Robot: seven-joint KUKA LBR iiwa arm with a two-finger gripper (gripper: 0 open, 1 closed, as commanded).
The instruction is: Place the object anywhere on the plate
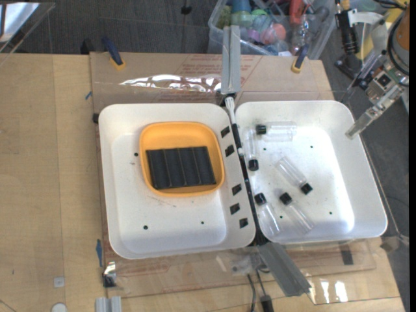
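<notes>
A light wooden surface is seen from above, with a sheet of brown cardboard laid under two shallow white bins. A clear plastic tub of mixed colourful items stands on the dark floor beyond the surface.

In the left bin an orange, rounded-square plate is set slightly toward the far side, and a black ribbed rectangular insert lies flat in its hollow.

In the right bin several clear plastic vials with black caps are scattered. One vial lies near the far wall with its cap pointing toward the divider. Another vial lies diagonally near the middle, its cap toward the near right. Two more are found near the front: one vial close to the divider and one vial just beside it. A further vial is lined up along the divider. All vials rest on the bin floor, well apart from the plate.

The tool is seen over the far right rim of the right bin, hanging from the arm at the upper right. Whether it is open or closed cannot be told, and nothing is seen held in it.
</notes>
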